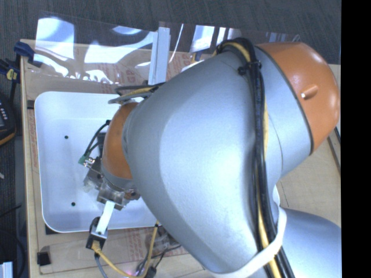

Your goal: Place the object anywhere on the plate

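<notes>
Camera view is taken up largely by the grey arm, reaching in from the right across the bench. The gripper is seen low over the left white bin, near its front wall. Whether it is spread or pressed together cannot be told. No object or plate can be made out, so its position relative to the gripper cannot be told

Desk is light wood, mostly hidden under the arm. One shallow white bin sits on it at left, rim near the front edge. Clear plastic sheet stands along the back edge. Loose cables lie at front.
</notes>
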`<state>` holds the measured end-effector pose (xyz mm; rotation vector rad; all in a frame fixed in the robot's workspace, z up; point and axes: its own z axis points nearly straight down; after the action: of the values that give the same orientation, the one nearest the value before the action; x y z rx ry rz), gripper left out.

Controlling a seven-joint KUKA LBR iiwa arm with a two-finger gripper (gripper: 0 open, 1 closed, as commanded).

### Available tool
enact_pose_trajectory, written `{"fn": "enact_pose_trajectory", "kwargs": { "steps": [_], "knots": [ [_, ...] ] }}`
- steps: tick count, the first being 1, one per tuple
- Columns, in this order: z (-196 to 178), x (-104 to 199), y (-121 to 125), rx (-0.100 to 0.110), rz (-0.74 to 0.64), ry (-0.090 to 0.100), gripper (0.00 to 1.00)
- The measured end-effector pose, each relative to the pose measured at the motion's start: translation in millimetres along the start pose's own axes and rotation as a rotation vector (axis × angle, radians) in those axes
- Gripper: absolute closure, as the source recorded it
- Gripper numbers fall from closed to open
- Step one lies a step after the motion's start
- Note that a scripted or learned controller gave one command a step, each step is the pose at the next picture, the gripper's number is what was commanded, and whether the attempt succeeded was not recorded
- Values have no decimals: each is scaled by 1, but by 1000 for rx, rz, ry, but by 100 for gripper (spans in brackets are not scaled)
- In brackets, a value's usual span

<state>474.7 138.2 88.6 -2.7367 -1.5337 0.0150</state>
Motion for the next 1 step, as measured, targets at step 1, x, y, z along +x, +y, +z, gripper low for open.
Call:
{"fn": "enact_pose_trajectory", "kwargs": {
  "steps": [1],
  "knots": [
    [-101,-60,42,-1,36,3,0]
  ]
}}
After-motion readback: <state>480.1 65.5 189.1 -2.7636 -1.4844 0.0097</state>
